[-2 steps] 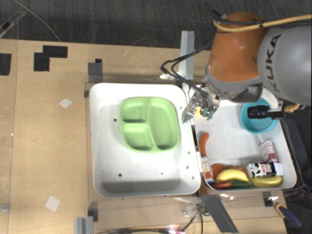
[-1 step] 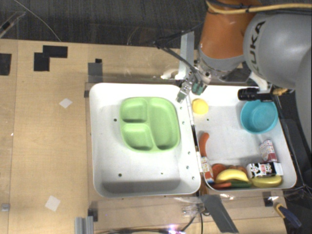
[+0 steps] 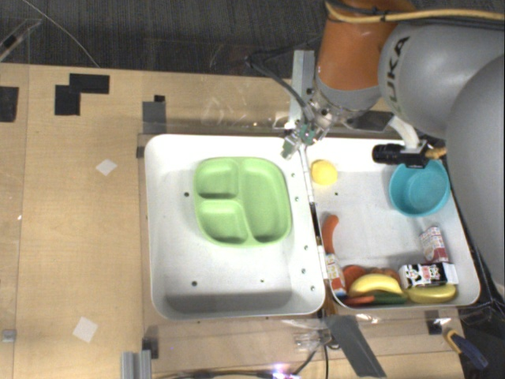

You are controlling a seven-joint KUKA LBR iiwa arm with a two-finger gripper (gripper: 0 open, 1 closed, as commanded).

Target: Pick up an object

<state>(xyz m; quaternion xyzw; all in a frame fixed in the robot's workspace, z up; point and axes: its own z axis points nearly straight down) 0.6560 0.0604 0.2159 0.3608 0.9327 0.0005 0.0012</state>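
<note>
Fingers hang above the rim between the 2 bins; their opening can't be told.

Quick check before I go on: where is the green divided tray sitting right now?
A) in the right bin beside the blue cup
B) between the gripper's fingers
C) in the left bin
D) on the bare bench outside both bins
C: the green divided tray lies flat on the floor of the left bin, apart from the blue cup and the small items in the right bin.
</note>
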